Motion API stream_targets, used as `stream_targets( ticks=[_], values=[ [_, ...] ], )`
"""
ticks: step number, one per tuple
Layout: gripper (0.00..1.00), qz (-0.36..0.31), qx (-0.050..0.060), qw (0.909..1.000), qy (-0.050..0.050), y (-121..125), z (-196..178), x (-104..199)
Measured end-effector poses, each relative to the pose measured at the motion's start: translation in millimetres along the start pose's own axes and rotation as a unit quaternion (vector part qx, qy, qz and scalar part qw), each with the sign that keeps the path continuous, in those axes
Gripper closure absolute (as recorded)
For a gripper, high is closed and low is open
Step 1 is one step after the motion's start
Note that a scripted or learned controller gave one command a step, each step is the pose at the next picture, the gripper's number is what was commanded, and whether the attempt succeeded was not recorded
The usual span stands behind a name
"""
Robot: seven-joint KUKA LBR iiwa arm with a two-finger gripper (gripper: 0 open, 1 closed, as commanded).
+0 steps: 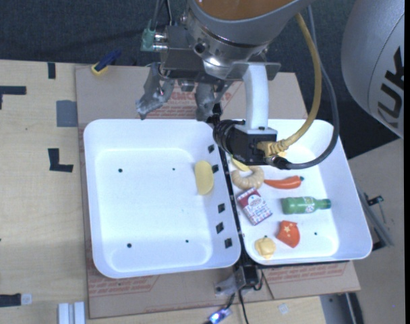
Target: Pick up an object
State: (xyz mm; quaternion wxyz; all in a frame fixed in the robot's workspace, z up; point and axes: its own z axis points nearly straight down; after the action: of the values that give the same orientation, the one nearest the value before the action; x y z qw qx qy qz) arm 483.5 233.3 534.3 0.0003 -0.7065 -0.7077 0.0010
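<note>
Gripper [180, 105] above left bin's [100, 181] far rim, jaws spread and empty, pretzel [249, 178] partly hidden by cable [306, 155]

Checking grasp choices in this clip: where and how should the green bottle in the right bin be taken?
Grip the green bottle across its body, coming straight down. It lies on its side, long axis roughly left-right, so the fingers should close across its width. The red chili lies close above it, so that side is probably tighter.
</note>
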Motion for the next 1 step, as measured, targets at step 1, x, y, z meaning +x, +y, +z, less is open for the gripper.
stream_targets(
  ticks=[1],
  values=[
    [1.0,0.0,0.0,1.0,0.0,0.0,0.0,0.0]
  ],
)
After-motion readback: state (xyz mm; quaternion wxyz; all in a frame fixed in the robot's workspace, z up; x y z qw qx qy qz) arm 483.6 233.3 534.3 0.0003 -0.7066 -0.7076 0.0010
